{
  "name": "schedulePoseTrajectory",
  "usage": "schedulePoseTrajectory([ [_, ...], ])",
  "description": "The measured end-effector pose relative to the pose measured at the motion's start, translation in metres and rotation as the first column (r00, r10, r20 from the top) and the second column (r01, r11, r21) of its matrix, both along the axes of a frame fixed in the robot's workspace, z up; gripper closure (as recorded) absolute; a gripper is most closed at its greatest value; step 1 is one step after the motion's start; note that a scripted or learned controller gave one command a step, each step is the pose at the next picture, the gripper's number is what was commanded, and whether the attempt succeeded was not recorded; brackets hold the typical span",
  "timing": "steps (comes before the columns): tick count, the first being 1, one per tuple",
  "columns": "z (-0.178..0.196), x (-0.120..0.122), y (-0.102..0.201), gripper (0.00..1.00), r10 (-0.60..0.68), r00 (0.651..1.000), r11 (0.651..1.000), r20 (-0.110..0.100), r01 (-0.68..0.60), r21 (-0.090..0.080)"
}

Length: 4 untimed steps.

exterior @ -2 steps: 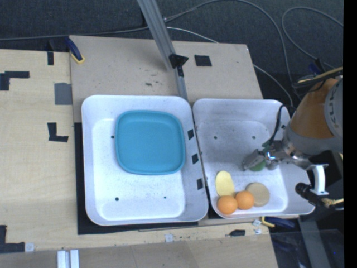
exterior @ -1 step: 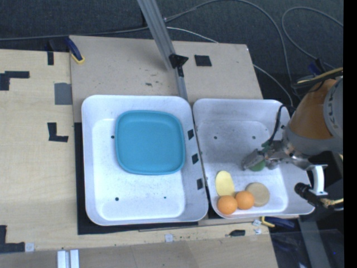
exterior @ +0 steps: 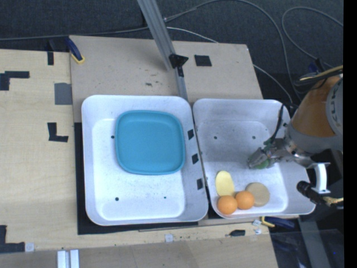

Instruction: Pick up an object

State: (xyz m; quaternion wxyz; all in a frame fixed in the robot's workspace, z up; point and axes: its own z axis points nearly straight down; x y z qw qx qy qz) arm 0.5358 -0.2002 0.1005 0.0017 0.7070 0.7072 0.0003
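A wooden bench is seen from above at a slant, with dark floor and loose black cables beyond its far edge. Small black tape marks dot the bench on the left side.

Two shallow white bins sit side by side in the middle. The left bin holds a square turquoise plate with rounded corners, lying flat toward the far half of the bin.

A grey metal bar runs down from the top of the view and ends near the seam between the two bins.

The right bin holds four small objects clustered along its near edge. From the left: a pale yellow lemon-shaped piece, and just in front of it an orange ball. A second orange ball touches the first one. Just beside that lies a round tan piece.

Above this cluster, toward the right wall of the bin, the gripper is down inside the bin, near the floor and apart from the four objects. Its tip looks grey and greenish and is blurred, so it cannot be told whether it is spread or closed, or whether anything is in it.

The arm reaches in from the right, with its orange band over the bin's right rim.
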Motion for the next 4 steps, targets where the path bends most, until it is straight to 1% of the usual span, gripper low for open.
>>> schedulePoseTrajectory([
  [1,0.05,0.01,-0.005,1.0,0.0,1.0,1.0,0.001,0.0,0.001],
  [2,0.102,0.01,-0.005,1.0,0.0,1.0,1.0,0.001,0.0,0.001],
  [3,0.114,0.007,0.046,1.0,0.004,1.0,1.0,-0.002,-0.004,0.003],
  [4,0.126,0.012,0.099,1.0,0.005,1.0,1.0,-0.003,-0.005,0.003],
])
